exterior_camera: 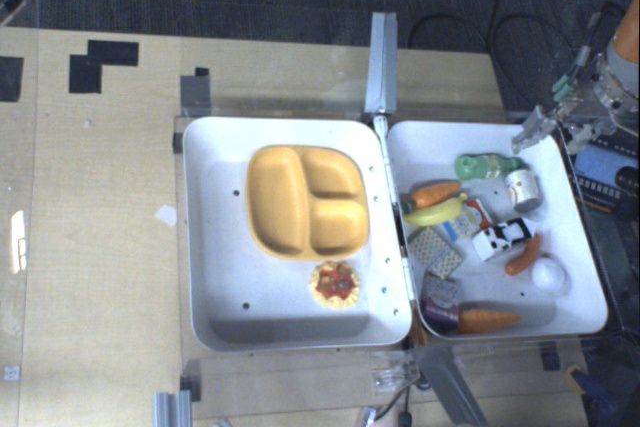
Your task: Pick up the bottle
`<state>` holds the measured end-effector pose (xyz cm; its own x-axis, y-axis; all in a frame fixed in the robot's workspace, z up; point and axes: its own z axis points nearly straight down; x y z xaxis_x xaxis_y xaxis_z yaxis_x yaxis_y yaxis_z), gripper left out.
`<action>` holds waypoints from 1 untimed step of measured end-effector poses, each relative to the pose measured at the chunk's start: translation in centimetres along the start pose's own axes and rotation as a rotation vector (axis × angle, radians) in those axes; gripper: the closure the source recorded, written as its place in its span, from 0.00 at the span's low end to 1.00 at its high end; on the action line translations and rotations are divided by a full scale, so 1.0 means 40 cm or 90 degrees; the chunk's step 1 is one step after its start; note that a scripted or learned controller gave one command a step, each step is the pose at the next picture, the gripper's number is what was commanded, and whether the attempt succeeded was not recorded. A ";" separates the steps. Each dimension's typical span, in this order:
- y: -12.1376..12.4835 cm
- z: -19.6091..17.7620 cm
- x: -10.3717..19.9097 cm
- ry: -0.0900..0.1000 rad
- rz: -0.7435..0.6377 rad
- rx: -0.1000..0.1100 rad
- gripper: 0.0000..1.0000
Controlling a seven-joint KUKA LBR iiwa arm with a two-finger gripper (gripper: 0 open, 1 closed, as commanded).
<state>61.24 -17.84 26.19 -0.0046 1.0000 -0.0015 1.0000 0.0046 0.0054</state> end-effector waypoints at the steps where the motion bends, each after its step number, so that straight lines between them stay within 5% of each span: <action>1: 0.077 0.334 0.051 0.001 0.058 0.001 0.00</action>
<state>64.38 -15.82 12.82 0.0865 0.9963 0.0000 0.9962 -0.0865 0.0035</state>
